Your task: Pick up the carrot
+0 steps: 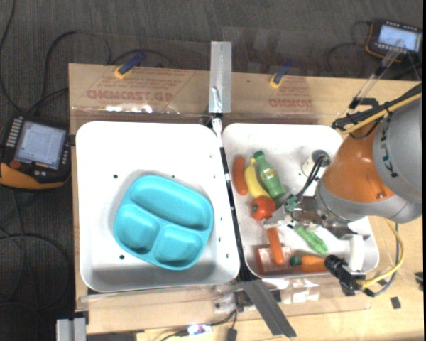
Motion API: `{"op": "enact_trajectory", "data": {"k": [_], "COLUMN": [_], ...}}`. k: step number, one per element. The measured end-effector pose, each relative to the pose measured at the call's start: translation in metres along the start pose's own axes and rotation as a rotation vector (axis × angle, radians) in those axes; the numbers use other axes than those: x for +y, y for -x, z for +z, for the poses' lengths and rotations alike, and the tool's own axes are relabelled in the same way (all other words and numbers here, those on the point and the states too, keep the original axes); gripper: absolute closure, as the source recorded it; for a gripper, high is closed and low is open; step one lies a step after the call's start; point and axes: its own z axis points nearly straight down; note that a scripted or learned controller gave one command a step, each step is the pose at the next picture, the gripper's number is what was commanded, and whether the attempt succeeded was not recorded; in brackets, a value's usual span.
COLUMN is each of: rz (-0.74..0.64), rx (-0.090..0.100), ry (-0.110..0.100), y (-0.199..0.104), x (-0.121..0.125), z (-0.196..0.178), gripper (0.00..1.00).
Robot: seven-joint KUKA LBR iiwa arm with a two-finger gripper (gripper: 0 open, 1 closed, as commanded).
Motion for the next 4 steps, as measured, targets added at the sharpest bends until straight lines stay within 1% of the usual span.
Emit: {"op": "enact_trajectory", "data": {"k": [1, 2, 3, 4], "rz": [-0.046, -0.397, -0.466, -0.558], "rx": [-0.004, 0.018, 0.004, 0.009], "ry": [0.005, -0.092, -0.021, -0.022], "y": [-0.001, 0.019, 0.032, -0.003], "x": [0.108, 0.167, 0.077, 0.005], "z": [0.003, 0.006, -0.104, -0.057], "gripper": [0.0, 0.0, 0.0, 0.0]}}
